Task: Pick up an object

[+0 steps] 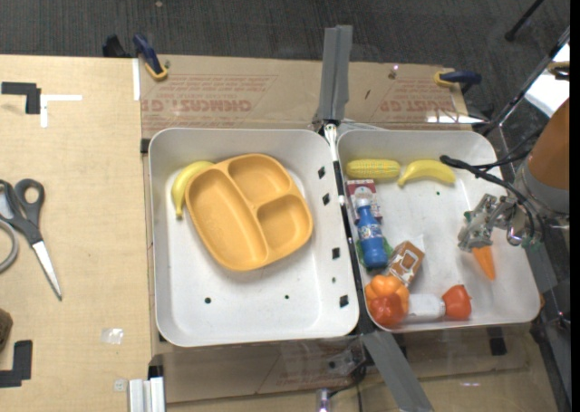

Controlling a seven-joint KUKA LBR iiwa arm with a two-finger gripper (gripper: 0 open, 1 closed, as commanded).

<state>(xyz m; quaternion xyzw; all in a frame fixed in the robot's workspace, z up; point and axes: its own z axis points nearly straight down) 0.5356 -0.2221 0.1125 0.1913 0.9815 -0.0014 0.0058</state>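
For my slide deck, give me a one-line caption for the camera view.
The gripper hangs over the right bin beside a carrot; the left bin holds a divided plate.

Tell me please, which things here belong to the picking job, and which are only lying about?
Job:
gripper, low in the right bin
carrot beside it
banana
corn cob
blue bottle
snack packet
orange pepper
red pepper

Lying about:
scissors on the bench
blue clamps
yellow divided plate and second banana in the left bin

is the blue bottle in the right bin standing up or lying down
Lying down: the blue bottle rests on its side on the right bin's floor, along the left wall, cap toward the corn.
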